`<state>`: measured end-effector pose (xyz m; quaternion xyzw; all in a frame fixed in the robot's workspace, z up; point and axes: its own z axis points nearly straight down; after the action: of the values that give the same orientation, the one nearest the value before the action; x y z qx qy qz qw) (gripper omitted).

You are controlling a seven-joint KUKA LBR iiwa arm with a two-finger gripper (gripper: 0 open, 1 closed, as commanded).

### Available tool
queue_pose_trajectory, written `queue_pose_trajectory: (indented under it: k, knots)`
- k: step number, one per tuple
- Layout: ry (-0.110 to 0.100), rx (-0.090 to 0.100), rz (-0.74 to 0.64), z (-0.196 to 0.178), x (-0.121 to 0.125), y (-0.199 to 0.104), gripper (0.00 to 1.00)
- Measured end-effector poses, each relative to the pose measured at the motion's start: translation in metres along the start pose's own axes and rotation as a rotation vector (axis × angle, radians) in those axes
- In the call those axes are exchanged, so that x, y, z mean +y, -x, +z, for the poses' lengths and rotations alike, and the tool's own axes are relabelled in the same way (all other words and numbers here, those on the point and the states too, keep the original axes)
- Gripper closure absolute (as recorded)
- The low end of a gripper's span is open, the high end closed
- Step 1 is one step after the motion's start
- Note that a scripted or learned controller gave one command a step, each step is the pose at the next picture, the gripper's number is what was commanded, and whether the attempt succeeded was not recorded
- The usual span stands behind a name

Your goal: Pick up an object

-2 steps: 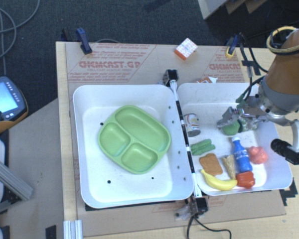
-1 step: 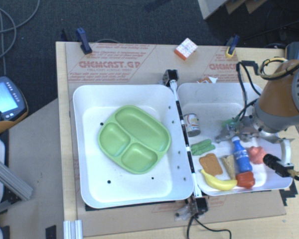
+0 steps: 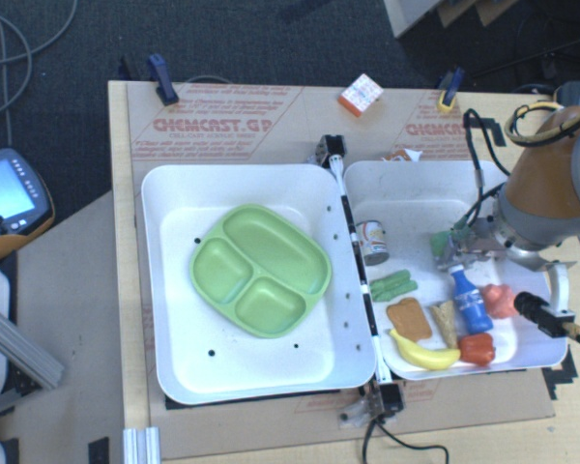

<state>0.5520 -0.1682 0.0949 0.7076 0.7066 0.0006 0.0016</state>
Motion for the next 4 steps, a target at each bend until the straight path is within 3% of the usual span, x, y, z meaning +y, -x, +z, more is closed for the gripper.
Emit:
queue_pose_trajectory:
  k: [1,2,3,4]
  knots:
    - [-0.004,0.003,-0.005,-0.018,-0.005,-0.039,1.0]
    - [0.005,-0.002,0.0,-0.095,-0.026,-0.022,1.0]
    - [-0.002,0.001,-0.001,-0.09,-0.027,-0.024,0.0]
    - [-0.011,0.005,-0.001,-0.039,-0.047,-0.038,0.0]
